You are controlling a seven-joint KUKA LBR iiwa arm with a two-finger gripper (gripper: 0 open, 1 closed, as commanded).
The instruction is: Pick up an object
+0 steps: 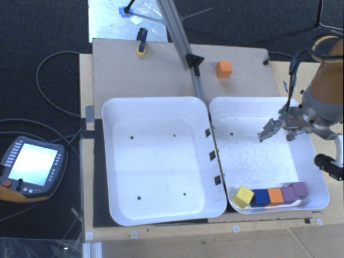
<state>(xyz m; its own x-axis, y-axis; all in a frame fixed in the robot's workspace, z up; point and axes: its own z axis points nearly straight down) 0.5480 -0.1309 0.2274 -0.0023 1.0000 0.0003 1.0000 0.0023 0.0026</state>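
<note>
Several small blocks lie in a row along the near edge of the right bin (252,160): a yellow block (243,196), a blue block (262,197), an orange block (276,195) and two purple blocks (295,191). My gripper (279,133) hangs over the right part of that bin, well behind the row and apart from it. It is open, with nothing between its fingers (267,130). The arm comes in from the right edge.
The left bin (156,160) lies beside the right one. An orange cube (224,69) rests on the board behind the bins, near a slanted metal pole (180,31). A yellow clamp (142,42) sits at the board's back left. A teach pendant (29,168) lies left of the bench.
</note>
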